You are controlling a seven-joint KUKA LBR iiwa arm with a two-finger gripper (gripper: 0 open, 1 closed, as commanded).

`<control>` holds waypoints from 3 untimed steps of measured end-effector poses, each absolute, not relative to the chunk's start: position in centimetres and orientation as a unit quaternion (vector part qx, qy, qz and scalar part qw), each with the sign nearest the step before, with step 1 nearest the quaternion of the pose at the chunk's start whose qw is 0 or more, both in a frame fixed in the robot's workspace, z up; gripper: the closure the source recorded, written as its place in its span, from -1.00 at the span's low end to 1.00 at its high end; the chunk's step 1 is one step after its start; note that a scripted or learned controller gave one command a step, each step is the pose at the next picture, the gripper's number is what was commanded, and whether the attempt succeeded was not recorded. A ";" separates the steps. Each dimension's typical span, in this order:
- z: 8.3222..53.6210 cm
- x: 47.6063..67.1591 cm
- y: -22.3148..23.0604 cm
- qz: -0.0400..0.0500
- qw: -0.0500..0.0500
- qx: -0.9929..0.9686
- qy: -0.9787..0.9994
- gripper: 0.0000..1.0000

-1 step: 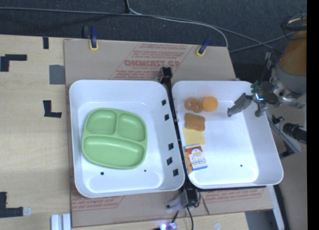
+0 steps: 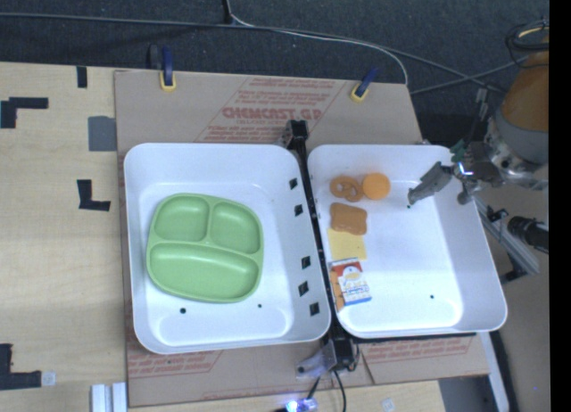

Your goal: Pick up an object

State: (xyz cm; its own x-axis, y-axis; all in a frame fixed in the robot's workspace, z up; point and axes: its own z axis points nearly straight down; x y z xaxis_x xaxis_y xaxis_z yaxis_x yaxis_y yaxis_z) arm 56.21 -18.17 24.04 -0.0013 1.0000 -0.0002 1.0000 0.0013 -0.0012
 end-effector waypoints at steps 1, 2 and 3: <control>17.8 56.7 -17.8 0.002 0.003 -0.707 -0.708 -1.00; 12.7 57.6 -17.8 0.002 0.001 -0.707 -0.708 -1.00; 8.3 57.6 -17.8 0.001 -0.001 -0.707 -0.708 -1.00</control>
